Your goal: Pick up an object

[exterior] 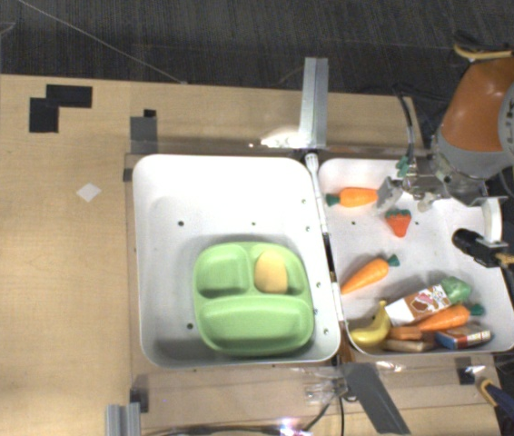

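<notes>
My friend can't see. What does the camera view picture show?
A robot's gripper hovers over the right bin, near a strawberry and carrots. The left bin holds a green plate with a yellow fruit.

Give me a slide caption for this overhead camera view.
Grey arm's gripper hovers over small red strawberry in right white bin; green divided plate fills left.

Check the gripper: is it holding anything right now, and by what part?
Nothing held that I can see. The gripper hangs over the right bin, between a carrot and a strawberry, with neither between its fingers.
</notes>
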Tool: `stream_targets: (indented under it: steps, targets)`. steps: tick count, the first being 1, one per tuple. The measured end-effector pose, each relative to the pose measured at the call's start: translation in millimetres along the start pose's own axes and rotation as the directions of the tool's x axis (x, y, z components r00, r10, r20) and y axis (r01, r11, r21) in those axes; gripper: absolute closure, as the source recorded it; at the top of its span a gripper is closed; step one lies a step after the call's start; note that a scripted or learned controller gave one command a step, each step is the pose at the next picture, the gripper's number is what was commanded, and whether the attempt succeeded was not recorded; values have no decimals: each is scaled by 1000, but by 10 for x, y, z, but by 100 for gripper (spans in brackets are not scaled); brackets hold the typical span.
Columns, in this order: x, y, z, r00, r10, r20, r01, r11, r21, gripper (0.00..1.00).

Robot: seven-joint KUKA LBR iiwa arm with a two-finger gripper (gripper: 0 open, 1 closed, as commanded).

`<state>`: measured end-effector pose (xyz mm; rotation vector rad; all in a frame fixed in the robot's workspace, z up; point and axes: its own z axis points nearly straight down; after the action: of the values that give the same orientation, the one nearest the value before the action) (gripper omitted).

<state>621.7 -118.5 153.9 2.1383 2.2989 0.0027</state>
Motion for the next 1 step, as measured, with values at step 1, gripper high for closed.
stream_targets:
  steps: [1]
  targets:
    - [-137,-87,577,999,-55,1,55,999,-4,0]
